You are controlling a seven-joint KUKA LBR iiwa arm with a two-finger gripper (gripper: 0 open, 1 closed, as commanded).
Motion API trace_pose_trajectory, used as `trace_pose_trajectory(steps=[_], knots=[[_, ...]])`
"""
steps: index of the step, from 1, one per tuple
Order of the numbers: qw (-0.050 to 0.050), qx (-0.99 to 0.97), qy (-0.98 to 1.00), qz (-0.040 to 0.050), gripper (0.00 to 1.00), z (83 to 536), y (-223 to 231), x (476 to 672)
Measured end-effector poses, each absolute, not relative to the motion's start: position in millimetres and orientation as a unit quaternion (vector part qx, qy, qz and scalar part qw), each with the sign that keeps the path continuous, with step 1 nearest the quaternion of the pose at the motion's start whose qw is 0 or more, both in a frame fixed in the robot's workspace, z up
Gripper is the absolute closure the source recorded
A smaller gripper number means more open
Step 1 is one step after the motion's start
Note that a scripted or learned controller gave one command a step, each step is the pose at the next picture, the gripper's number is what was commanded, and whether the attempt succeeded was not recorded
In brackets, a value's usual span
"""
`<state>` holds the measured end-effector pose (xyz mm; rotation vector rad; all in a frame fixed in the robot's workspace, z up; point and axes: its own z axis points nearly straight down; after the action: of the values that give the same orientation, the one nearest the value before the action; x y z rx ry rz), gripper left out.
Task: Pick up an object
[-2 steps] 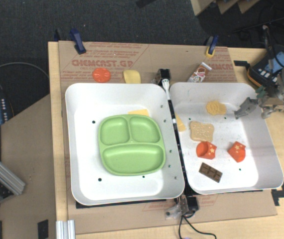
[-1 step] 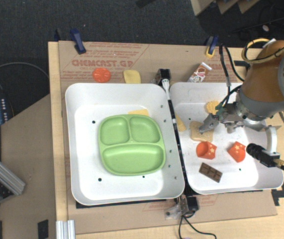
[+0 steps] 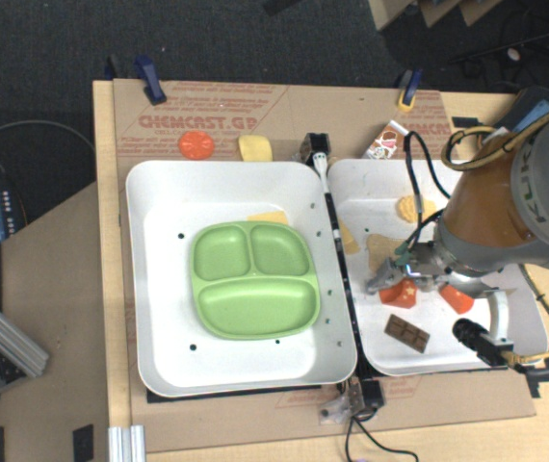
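Observation:
My gripper (image 3: 391,276) is low in the right bin (image 3: 506,366), near its left-centre. A red chunk (image 3: 400,295) lies right under the gripper tip, touching or nearly touching it. A second red-orange piece (image 3: 457,300) lies just to its right. In front of them a brown chocolate bar (image 3: 406,331) rests on the bin floor. Behind the gripper are a tan slab (image 3: 381,249) and a yellow piece (image 3: 410,207), partly hidden by the cable and arm.
The left bin (image 3: 159,354) holds a green divided plate (image 3: 253,280) with a pale yellow piece (image 3: 269,218) behind it. On the board behind the bins lie an orange round thing (image 3: 196,144), a yellow block (image 3: 254,148) and a small packet (image 3: 385,142).

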<state>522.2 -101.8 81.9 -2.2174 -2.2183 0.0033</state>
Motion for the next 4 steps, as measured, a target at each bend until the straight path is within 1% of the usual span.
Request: trace_pose_trajectory(steps=[1, 2, 3, 4], knots=[[-0.001, -0.707, -0.707, -0.0005, 1.00, 95.0, -103.7, 524.5], [-0.006, -0.704, -0.710, -0.0068, 1.00, 244.4, -48.4, 529.2], [-0.004, -0.707, -0.708, -0.0017, 1.00, 254.1, -73.7, 587.7], [0.002, -0.706, -0.708, 0.0008, 1.00, 243.9, -45.1, 571.5]])
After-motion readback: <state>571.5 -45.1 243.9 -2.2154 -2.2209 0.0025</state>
